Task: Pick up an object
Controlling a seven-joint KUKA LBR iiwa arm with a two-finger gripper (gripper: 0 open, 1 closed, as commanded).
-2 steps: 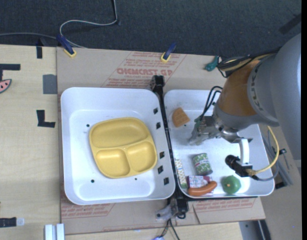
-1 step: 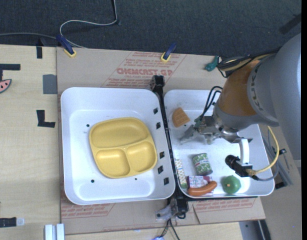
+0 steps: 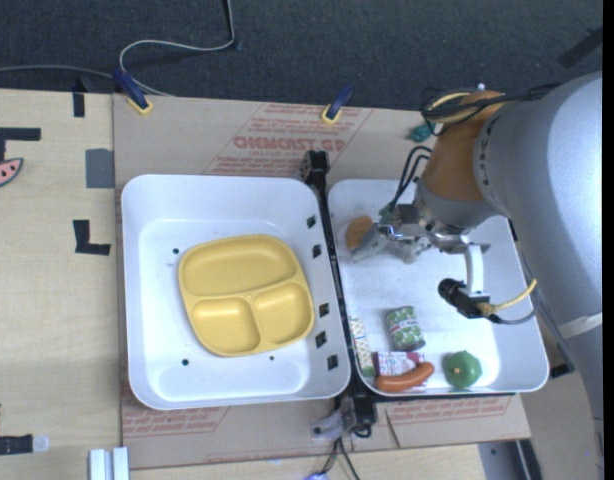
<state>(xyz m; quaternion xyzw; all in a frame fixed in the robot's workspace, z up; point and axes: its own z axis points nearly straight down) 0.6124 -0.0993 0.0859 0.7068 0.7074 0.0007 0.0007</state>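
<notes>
The grey KUKA arm with its orange wrist band (image 3: 457, 158) hangs low over the right-hand white plastic bin (image 3: 507, 298), and its two-finger gripper (image 3: 387, 236) sits near that bin's upper left corner. Whether it is wide, narrow or holding anything cannot be told from this slanted view.

The biggest risk, as I judge it, is a miss: the small brown rounded object (image 3: 359, 231) lies just beside the gripper, toward the divider between the bins, and a closing grip could nudge it against the wall and come up with nothing. A lesser risk is the loose yellow cable (image 3: 517, 306) behind the wrist snagging on a lift.

The left-hand white plastic bin (image 3: 152, 268), well away from the gripper across the divider, holds a yellow three-compartment plastic plate (image 3: 245, 293). The right bin also holds, toward its near edge and well apart from the gripper, a green patterned can (image 3: 403, 328), an orange-red sausage-shaped toy (image 3: 405, 376) and a green round toy fruit (image 3: 463, 368).
</notes>
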